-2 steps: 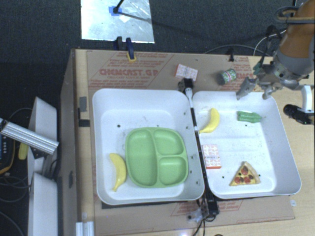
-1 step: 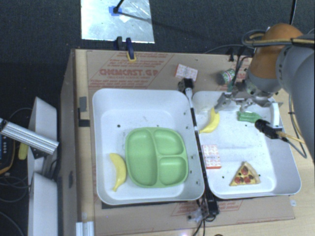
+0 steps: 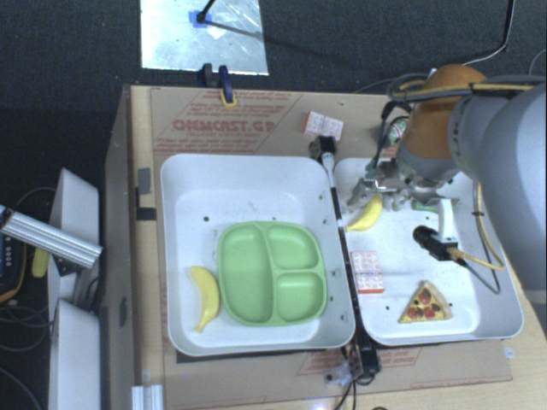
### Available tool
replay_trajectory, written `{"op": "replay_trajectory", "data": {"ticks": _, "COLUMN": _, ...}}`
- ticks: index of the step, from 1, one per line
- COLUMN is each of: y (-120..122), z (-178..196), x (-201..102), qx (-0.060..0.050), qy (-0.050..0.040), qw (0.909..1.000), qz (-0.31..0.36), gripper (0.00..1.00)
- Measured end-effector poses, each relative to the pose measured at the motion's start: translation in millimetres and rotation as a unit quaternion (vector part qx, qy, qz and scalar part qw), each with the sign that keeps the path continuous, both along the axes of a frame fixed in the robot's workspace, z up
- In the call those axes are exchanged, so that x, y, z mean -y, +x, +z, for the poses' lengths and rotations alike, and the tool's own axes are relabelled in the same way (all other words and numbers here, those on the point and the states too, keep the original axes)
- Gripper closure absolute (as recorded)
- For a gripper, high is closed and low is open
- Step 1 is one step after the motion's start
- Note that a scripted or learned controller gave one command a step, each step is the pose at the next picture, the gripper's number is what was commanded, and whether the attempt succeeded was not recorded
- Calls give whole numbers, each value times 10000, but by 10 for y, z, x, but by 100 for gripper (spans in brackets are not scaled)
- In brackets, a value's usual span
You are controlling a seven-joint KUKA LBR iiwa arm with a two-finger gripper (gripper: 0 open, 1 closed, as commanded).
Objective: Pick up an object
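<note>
**Gripper low over banana in right bin; grasp not confirmed**

The gripper sits low at the upper left of the right bin, just above the upper tip of the right-bin banana. Whether the gripper is open or closed cannot be told from this slanted view, as the wrist hardware covers the working end. No object is seen clamped, so no hold is recorded.

The right-bin banana lies flat on the bin floor, close against the wall shared with the left bin. It is yellow, smooth and curved, apparently a moulded plastic toy. In the inspector's judgement it is the intended target, being the nearest item. Its place by the wall leaves little room on that side.

Further out in the same bin lie a small white card with red print, flat and thin, and a toy pizza slice, a triangular wedge with red topping.

The left bin holds a green divided plate, glossy and with rounded corners, and a second banana touching its left edge. Both bins are shallow, white and smooth-walled. The grey arm enters from the right.
</note>
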State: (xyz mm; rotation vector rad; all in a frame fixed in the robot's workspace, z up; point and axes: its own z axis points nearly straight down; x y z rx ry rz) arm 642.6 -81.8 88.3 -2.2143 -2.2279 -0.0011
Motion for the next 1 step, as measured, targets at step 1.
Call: {"op": "replay_trajectory", "data": {"ticks": 1, "y": 13, "z": 118, "x": 10, "qx": 21, "qy": -6, "qw": 10000, "qz": 2, "gripper": 100}}
